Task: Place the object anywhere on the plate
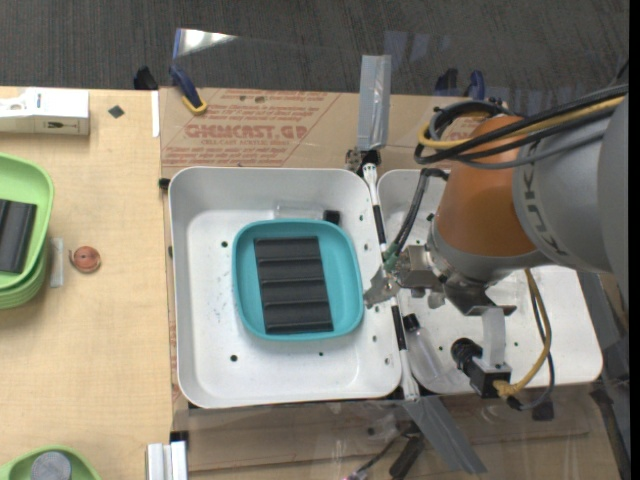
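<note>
Hovering over the right bin point(560, 368) by its left wall, my pincer point(400, 283) — grip state I cannot tell — seeks an object I cannot make out; the teal plate point(345, 268) waits mid left bin point(200, 368).

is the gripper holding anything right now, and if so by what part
It cannot be told. The gripper sits over the divide between the two bins, with the arm's wrist covering it from above. The black ridged object lies on the teal plate.

Glossy teal plastic plate point(348, 278), smooth white bins point(190, 298), matt wooden bench point(90, 368)
</note>
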